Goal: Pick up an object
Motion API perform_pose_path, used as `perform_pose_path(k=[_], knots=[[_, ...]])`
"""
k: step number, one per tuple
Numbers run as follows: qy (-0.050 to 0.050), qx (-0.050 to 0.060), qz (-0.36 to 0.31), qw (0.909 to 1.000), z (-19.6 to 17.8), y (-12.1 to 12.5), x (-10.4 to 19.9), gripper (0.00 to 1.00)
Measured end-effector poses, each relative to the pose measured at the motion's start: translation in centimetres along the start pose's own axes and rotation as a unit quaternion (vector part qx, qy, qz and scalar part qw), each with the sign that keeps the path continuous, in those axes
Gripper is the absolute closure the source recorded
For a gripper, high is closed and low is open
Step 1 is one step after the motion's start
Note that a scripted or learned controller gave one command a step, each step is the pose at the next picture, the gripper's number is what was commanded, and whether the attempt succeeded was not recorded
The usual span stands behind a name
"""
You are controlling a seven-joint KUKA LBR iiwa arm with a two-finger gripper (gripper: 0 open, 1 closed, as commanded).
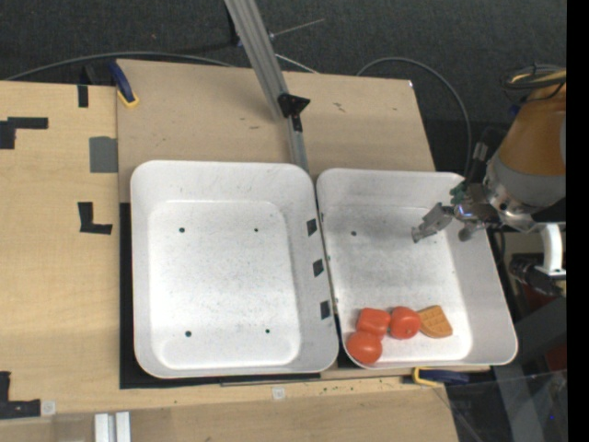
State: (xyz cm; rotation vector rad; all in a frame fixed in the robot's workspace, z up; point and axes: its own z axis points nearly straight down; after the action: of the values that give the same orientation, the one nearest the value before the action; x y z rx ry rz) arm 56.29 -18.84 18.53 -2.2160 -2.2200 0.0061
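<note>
So the claw (446, 221) sits over the upper right part of the right bin (386, 256), its two prongs spread apart with nothing between them; well below it, bunched in that bin's near corner, are three red tomatoes (379, 330) touching each other, plus an orange cracker (434, 321) pressed against the rightmost one; they look like light plastic toys, probably smooth and a bit slippery, so my guess is grab a tomato across its round middle; the left bin (221, 265) sits alongside on the worktop (55, 210).
</note>
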Motion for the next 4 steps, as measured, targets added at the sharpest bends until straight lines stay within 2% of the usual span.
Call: perform_pose_path(k=[1,2,4], knots=[[0.000,0.001,0.001,1.0000,6.0,-0.9,-0.2,0.00],[0.000,-0.002,0.000,1.0000,4.7,-0.8,-0.2,1.00],[-0.001,-0.005,0.000,1.0000,-5.8,-0.3,0.8,1.00]])
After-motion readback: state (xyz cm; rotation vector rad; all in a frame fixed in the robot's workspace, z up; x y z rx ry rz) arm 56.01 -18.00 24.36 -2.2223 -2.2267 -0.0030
